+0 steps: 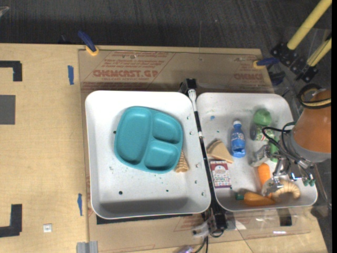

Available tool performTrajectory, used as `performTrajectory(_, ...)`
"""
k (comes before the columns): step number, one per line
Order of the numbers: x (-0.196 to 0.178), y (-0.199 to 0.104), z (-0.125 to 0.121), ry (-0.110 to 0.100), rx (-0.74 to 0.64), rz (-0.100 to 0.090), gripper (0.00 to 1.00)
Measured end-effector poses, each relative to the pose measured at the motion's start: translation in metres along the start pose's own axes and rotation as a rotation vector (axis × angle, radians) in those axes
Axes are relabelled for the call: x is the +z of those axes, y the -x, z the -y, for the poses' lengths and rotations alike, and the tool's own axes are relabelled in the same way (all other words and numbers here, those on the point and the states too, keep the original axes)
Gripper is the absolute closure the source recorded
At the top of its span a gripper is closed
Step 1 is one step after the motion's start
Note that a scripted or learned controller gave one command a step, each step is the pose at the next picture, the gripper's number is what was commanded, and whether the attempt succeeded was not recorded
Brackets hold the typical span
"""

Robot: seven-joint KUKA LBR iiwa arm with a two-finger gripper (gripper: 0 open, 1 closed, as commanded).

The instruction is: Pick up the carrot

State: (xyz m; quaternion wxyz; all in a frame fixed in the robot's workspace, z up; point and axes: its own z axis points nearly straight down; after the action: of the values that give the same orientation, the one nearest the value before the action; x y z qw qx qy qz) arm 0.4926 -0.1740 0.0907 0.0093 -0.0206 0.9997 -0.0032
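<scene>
Low in the right bin [247, 100], the gripper [277, 182] hangs by the near wall; whether its fingers are open or closed, I cannot tell. Just beside it, at the bin's near edge, lies the carrot [256, 197], with a croissant [287, 192] to its right. A blue bottle [237, 139] stands mid-bin. Over in the left bin [105, 157] sits a teal plate [148, 138]

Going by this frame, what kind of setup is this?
Likely a robot pick-and-place test bench, not a kitchen: two white bins clamped on a cardboard-covered bench, toy food such as a carrot and a teal divided plate, and the arm's gripper reaching in.
</scene>
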Motion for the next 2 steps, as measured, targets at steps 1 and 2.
performTrajectory(1,-0.012,0.004,-0.001,-0.001,-0.002,0.011,1.00)
performTrajectory(2,0.001,0.046,0.023,0.006,-0.015,-0.005,1.00)
